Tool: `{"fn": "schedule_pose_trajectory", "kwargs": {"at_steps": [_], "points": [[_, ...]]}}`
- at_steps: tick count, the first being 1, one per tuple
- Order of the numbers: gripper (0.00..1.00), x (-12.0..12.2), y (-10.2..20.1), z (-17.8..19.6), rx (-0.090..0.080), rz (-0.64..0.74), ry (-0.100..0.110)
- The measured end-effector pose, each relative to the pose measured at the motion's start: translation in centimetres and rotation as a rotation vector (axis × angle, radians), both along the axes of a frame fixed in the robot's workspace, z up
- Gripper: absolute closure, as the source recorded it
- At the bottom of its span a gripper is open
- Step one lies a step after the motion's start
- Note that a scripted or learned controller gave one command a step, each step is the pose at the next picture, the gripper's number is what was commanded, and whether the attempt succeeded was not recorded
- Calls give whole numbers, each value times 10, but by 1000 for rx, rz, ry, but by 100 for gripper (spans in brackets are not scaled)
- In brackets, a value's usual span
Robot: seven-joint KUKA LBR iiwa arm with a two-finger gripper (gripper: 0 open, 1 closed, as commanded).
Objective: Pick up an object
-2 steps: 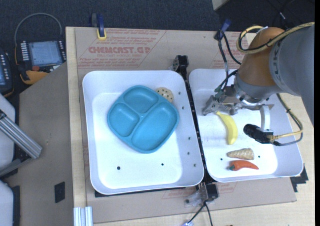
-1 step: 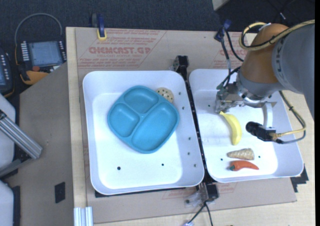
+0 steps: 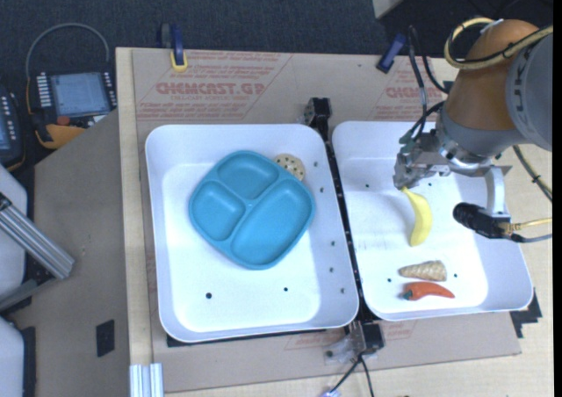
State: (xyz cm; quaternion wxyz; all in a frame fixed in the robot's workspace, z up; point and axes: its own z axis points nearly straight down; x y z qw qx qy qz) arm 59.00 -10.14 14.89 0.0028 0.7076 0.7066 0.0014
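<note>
Lying nearest in the right white bin [image 3: 500, 294], a red pepper [image 3: 429, 292] and beige cone shell [image 3: 423, 270] sit below a yellow banana [image 3: 419, 218]; the gripper [image 3: 411, 174] hangs over its top end, grip unreadable.

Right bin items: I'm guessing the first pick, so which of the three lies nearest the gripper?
The banana: its upper end lies right below the gripper, while the beige piece and red pepper lie farther down the bin.

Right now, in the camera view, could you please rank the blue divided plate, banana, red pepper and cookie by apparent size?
1. Blue divided plate
2. Banana
3. Red pepper
4. Cookie, though the plate partly hides it, so its rank is unsure.
</note>
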Motion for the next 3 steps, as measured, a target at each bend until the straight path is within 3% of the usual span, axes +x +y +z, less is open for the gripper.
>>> {"fn": "schedule_pose_trajectory", "kwargs": {"at_steps": [1, 2, 3], "points": [[100, 7, 0, 63, 0, 3, -2], [100, 8, 0, 87, 0, 3, 0], [100, 8, 52, 75, 5, 7, 9]]}}
